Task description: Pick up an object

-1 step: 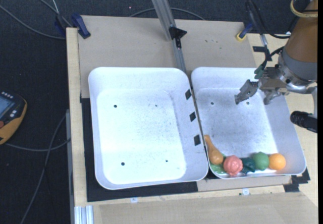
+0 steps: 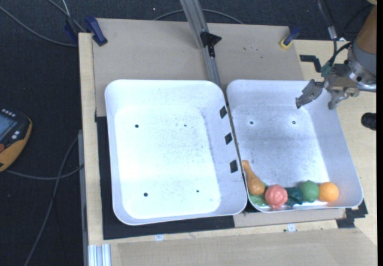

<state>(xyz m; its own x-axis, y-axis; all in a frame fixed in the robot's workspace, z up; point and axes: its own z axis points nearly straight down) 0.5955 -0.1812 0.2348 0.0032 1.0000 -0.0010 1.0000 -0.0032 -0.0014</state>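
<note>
Toys are lying in a row along the near edge of the right bin [image 2: 335, 139]: an orange carrot-like piece [image 2: 252, 179], a pink ball [image 2: 276, 195], a green ball [image 2: 309, 190] and an orange ball [image 2: 328, 192]. Over that bin's far right corner the claw [image 2: 323, 96] is hovering with its fingers spread apart, gripping nothing. Beside it the left bin [image 2: 119, 103] is sitting on the surface [image 2: 149, 49].
</note>
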